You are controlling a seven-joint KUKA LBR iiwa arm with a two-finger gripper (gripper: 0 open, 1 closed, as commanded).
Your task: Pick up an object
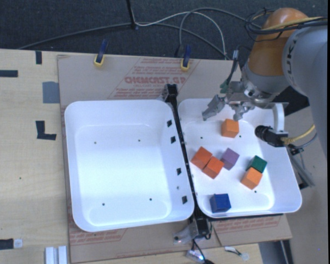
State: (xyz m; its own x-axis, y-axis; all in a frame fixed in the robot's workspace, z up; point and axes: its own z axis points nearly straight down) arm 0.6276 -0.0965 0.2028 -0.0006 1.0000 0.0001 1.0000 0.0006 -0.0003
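Fingers spread open, nothing between them; gripper (226, 110) hangs over right bin (286, 202), far end. Orange cube (229, 128) just below fingertips, apart. Wrist tilts up-right into orange-banded arm (275, 48). Other cubes lie further out, toward the near rim.

bins (121, 114) white | cubes: four orange (229, 128), purple (230, 158), green (258, 163), blue (220, 202) (arm grey, orange band)

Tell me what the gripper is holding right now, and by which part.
Nothing is held. The gripper hangs open over the right bin, its fingers spread above the orange block near the bin's far side, with nothing between them.
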